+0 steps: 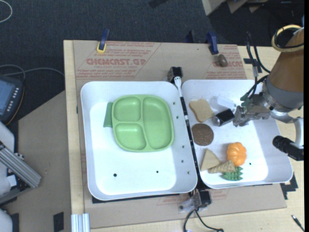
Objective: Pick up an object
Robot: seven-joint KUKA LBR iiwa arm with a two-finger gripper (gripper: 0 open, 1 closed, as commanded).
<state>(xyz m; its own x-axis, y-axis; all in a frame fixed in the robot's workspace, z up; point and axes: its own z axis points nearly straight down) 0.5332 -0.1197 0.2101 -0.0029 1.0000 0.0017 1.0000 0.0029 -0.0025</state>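
Hovering low in the right bin [270, 175], the gripper [240, 118] sits just beside a small black cylinder [224, 117]; whether it's clenched, I can't tell. Best now: centre over the cylinder, drop straight, squeeze squarely across it.

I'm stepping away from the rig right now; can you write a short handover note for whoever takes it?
Gripper: low over the right bin, near its upper middle, next to a small black cylinder; grip state unclear.
Right bin: bread slice, round brown patty, orange pumpkin, tan wedge, green toy.
Left bin: green divided tray.
Done: nothing visibly lifted.
Left: grasp and raise one object.
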